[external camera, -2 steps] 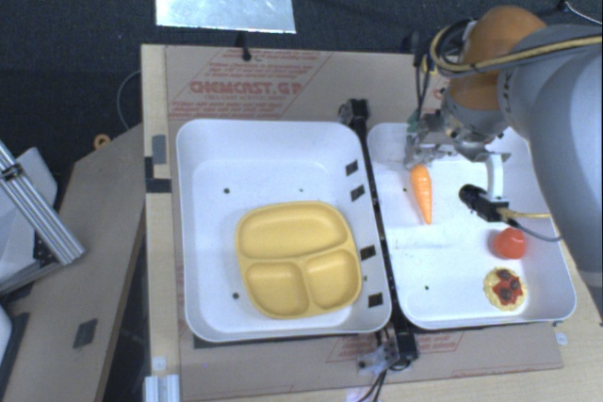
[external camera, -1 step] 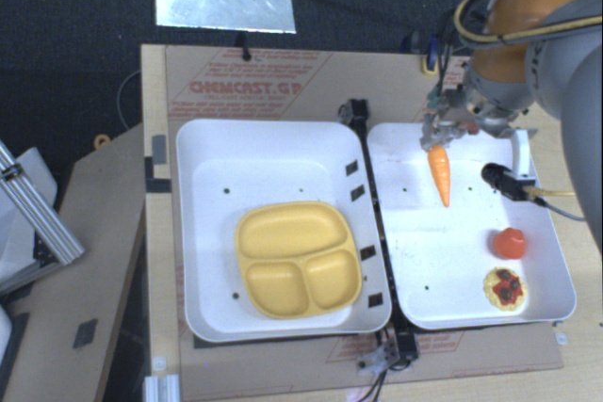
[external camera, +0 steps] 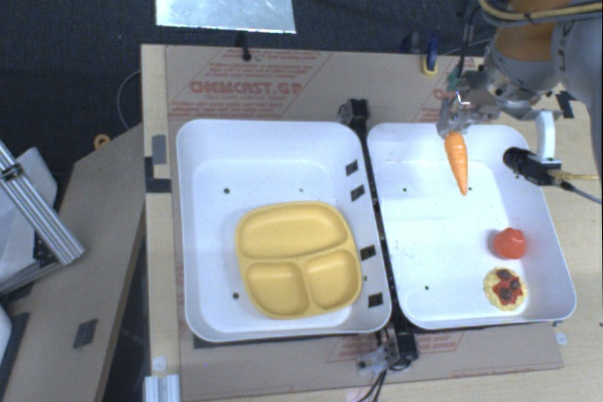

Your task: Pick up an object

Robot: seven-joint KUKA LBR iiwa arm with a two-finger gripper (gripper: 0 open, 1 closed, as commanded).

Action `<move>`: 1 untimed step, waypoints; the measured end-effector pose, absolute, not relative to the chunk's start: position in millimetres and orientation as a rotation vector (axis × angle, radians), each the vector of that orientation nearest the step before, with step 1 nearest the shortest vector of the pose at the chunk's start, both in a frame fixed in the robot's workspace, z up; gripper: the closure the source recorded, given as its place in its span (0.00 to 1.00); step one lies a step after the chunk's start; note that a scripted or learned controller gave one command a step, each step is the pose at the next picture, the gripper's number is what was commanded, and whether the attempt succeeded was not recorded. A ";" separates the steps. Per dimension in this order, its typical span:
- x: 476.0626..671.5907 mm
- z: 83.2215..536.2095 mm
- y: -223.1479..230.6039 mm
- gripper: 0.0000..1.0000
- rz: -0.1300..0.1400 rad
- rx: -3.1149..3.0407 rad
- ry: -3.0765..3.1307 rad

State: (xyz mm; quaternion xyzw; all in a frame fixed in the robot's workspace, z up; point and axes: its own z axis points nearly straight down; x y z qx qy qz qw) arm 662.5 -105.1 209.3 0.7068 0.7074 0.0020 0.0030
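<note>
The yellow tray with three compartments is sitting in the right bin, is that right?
Not quite. The camera view shows the yellow tray with three compartments sitting in the left bin, not the right bin.

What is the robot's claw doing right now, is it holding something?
Gripper: shut on the orange toy carrot, gripped at its top end and hanging point-down above the right white bin.

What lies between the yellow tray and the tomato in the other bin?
In the camera view, bare white floor of both bins and the black divider lie between the yellow tray and the tomato.
</note>
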 end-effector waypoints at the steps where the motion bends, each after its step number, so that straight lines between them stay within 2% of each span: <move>1: 663.8 238.5 -105.1 1.00 0.005 2.213 2.224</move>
